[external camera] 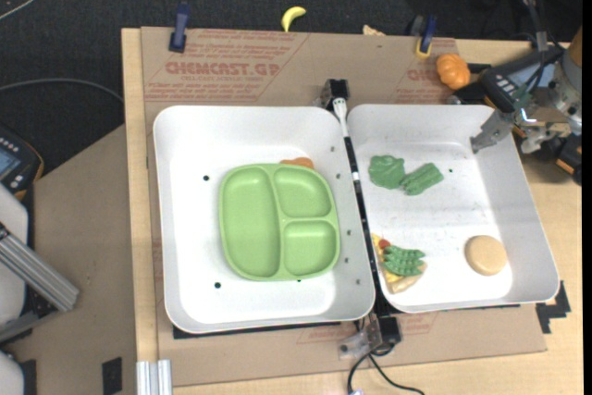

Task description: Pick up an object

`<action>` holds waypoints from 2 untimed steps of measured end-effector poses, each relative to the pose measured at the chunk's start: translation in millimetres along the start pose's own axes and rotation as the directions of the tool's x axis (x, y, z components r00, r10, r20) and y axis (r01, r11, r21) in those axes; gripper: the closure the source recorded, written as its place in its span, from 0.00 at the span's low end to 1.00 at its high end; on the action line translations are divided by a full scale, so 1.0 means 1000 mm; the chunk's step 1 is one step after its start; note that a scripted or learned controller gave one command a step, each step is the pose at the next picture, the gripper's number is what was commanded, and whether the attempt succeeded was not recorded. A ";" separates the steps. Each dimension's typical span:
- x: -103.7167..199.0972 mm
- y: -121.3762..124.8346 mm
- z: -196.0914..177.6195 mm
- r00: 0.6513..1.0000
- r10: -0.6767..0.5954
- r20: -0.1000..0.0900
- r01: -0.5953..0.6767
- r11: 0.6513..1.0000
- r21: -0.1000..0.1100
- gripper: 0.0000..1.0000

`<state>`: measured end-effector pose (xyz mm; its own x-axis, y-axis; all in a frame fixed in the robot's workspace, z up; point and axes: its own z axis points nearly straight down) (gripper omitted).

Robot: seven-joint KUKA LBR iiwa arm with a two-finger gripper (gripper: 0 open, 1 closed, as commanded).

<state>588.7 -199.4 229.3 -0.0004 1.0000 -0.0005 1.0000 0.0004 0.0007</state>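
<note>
The right bin (518, 199) holds two green toy pieces, one leafy (387, 171) and one blocky (422, 179), lying side by side near its back. A tan round piece (485, 255) lies at the front right. A small toy with green, yellow and red parts (401, 263) lies at the front left. My gripper (504, 127) hangs at the bin's back right corner, above the rim and well apart from all of these. Nothing shows in its grasp.
The left bin (185, 199) holds a green divided plate (278, 222) with a small orange item (297, 164) just behind it. On the cardboard behind the bins sit an orange ball (452, 70), a yellow banana toy (293, 17) and two blue clamps (178, 29) (425, 35).
</note>
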 end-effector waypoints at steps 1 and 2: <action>0.113 -0.064 0.049 1.000 -0.009 -0.008 0.009 1.000 0.011 0.00; 0.117 -0.107 -0.134 1.000 -0.002 0.001 0.002 1.000 -0.019 0.00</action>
<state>481.9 -81.9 363.4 -0.0024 1.0000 -0.0012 0.9998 0.0024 0.0194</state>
